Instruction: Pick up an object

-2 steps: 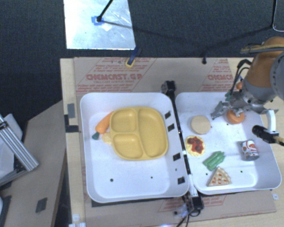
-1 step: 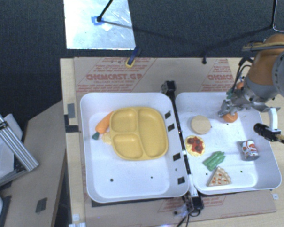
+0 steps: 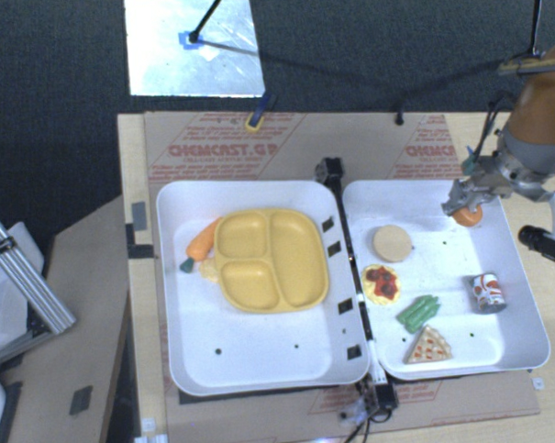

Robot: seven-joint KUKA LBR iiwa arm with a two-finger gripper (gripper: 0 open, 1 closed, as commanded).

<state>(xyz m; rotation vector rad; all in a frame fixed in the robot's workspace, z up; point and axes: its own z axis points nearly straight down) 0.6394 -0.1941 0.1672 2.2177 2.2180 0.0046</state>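
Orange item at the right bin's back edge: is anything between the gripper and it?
Nothing visible. The gripper sits right over the orange item, partly covering it. The round tan piece and the small can lie apart in the right bin.

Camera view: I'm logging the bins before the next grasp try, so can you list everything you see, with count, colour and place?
White bins: two, white, side by side on the bench.
Divided plate: one, yellow, middle of the left bin.
Toy carrot: one, orange with a green tip, left bin, against the plate's left edge.
Round flat piece: one, tan, right bin, upper middle.
Pasta with sauce: one, yellow with red, right bin, near the divider.
Green bean pod: one, green, right bin, lower middle.
Pizza slice: one, tan and red, right bin, near edge.
Small can: one, red and white, right bin, right side.
Orange object: one, right bin, far corner, under the hand.
Hand: one, grey, over the orange object.
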